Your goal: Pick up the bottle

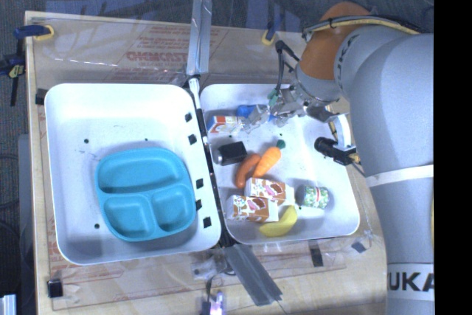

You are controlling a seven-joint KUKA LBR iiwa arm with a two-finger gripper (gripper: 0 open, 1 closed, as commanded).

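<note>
Clear plastic bottle with blue cap (251,114): lies on its side in the far part of the right white bin (341,214), near the bin's back wall.
End effector (284,105): metal-fingered, at the end of the grey arm with orange band (324,55), just beside the bottle's right end; whether it is open or closed, or touches the bottle, cannot be told from the view.
Small white-and-red carton (221,124): left of the bottle, close to the divider between the bins.
Black rectangular block (232,152): in front of that carton.
Two orange carrots (258,164): side by side, slanting, in the middle of the right bin.
Two printed brown-and-white cartons (258,201): in front of the carrots, touching each other.
Yellow banana (280,223): at the near edge, beside the cartons.
Small green-labelled can (314,197): on its side, right of the cartons.
Blue three-compartment plastic tray (146,192): in the left white bin (74,122).
Wooden desk (110,37): carries both bins.
</note>
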